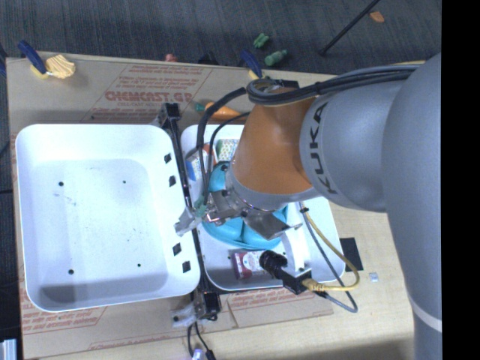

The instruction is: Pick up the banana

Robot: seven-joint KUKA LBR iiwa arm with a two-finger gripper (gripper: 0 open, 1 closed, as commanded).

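Two white bins sit side by side: the left bin (45, 163) and the right bin (330, 223). One arm (352, 141) covers the right bin. Around it show one blue object (244, 232) and perhaps one small dark packet (244, 263).

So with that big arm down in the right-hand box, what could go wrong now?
The arm hides most of the right bin, so the banana can't be made out; the gripper may close on the blue object instead. It also works close to the divider between bins and could bump it.
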